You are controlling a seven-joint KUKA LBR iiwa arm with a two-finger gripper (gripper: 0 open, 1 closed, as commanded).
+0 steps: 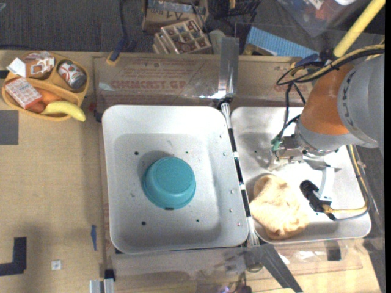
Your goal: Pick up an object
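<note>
One tan lump (278, 206) sits in right bin's (263, 124) near-left corner. Looks soft, light, crumpled, so pinch a raised fold. Gripper (288, 153) hangs over bin's middle, grip state unreadable.

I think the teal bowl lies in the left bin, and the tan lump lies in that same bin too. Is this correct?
Not quite. The camera view shows the teal bowl in the left bin, as you say, but the tan lump lies in the right bin, not in the same bin as the bowl.
</note>
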